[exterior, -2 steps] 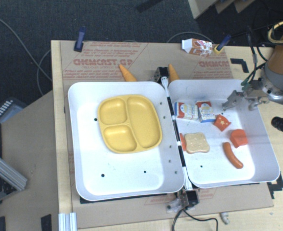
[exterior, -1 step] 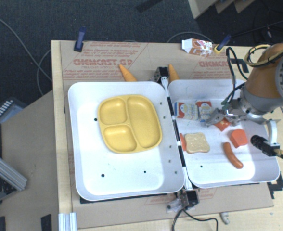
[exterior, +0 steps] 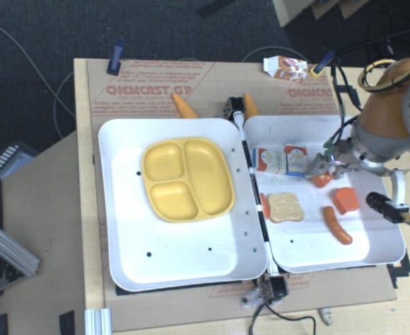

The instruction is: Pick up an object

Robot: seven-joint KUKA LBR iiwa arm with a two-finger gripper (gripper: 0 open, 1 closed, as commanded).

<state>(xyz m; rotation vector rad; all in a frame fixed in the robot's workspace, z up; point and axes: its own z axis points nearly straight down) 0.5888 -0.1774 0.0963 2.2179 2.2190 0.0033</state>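
Two shallow white bins side by side on the bench: left bin (exterior: 121, 257) carrying a yellow divided plate (exterior: 188, 179) toward its far half, right bin (exterior: 309, 253) holding the small toy foods. Reaching in over the right bin's far right corner, the grey and orange arm (exterior: 390, 117), with the gripper (exterior: 325, 165) down low near the bin's middle, toward the far edge. Impossible to tell from this slant whether spread or pressed together, and nothing visibly pinched. Lying flat near the far edge, just left of the gripper, a small milk carton (exterior: 282, 160): likely light, stiff-sided, broad for a narrow grasp. Nearer the left edge, a toy bread slice (exterior: 285, 207), flat and low, probably hard to get under. Toward the near right, a toy sausage (exterior: 337, 225), round and likely to roll, best taken across its middle. Beside it, toward the right edge, an orange-red block (exterior: 345, 200), squarish, with fair flat sides to close on. Smallest, right at the gripper's tip, a small red piece (exterior: 321, 181), seemingly the target: light, rounded, probably smooth plastic and prone to squirting out, so best squeezed across its widest part, centred.
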